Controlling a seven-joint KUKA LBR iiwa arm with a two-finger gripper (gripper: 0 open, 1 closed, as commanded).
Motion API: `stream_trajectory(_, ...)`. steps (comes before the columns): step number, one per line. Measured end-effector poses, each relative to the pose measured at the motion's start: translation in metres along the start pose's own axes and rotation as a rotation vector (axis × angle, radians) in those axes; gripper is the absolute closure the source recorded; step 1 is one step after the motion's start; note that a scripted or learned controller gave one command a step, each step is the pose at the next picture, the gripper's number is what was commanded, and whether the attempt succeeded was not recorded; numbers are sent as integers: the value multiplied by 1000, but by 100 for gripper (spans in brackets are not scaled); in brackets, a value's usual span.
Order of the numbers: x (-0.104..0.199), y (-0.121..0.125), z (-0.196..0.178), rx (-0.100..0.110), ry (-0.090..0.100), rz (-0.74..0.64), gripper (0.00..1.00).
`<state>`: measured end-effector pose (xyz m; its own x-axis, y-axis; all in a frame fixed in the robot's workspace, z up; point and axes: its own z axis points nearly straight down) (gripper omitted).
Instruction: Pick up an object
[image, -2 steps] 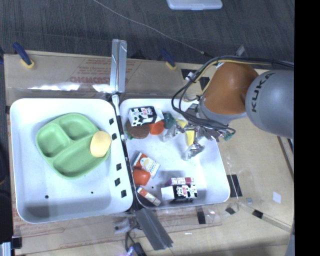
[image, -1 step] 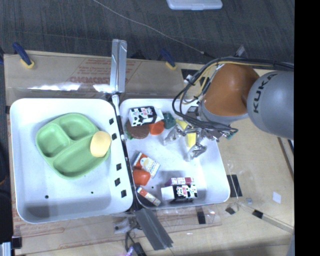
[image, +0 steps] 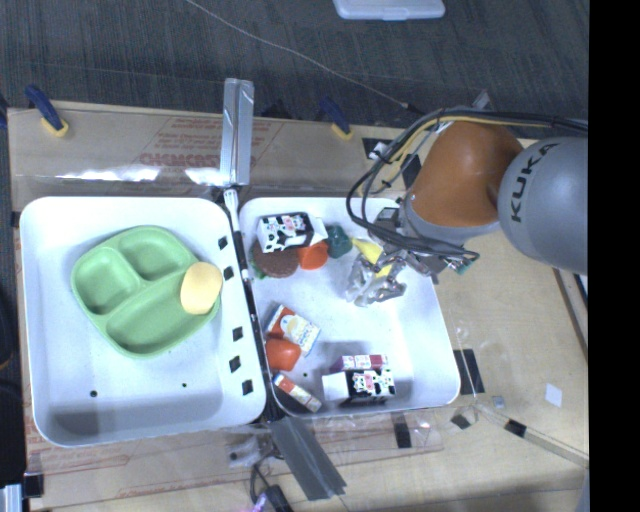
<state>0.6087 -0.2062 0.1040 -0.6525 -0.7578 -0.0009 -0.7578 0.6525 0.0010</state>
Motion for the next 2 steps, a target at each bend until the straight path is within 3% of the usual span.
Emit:
stream_trajectory(1, 0, 0, 0, -1, 0, 0, 0)
stream_trajectory(2, -4, -8, 9, 9, -3, -93, 0)
